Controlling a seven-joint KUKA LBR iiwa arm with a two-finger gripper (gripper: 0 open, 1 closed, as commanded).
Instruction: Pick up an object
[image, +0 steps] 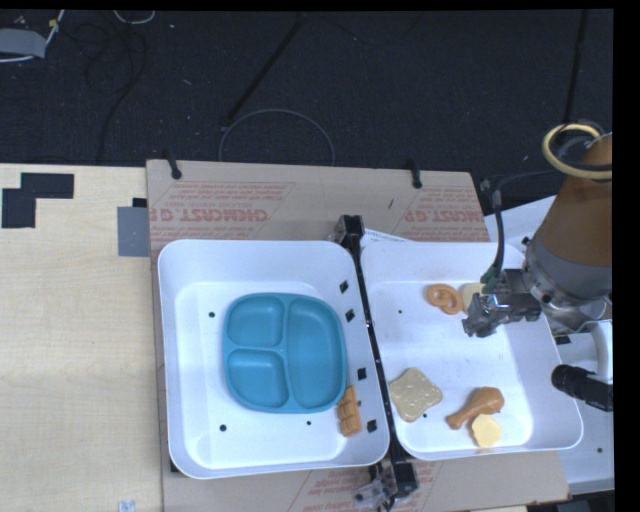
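Observation:
My gripper (482, 318) hangs over the right bin (440, 260), near its right side. Just left of it lies a curled orange piece (443, 297), with a pale object (470, 293) partly hidden behind the gripper. Nearer the front of this bin lie a beige cracker-like square (413, 393), an orange drumstick (477, 406) and a yellow round piece (487, 432). I see nothing held in the gripper.
The left bin (190, 290) holds a blue divided plate (284, 352) and a small orange item (348, 412) by its right wall. A black divider (362, 330) separates the bins. Cardboard (260, 205) lies beneath them. The arm (580, 230) fills the right side.

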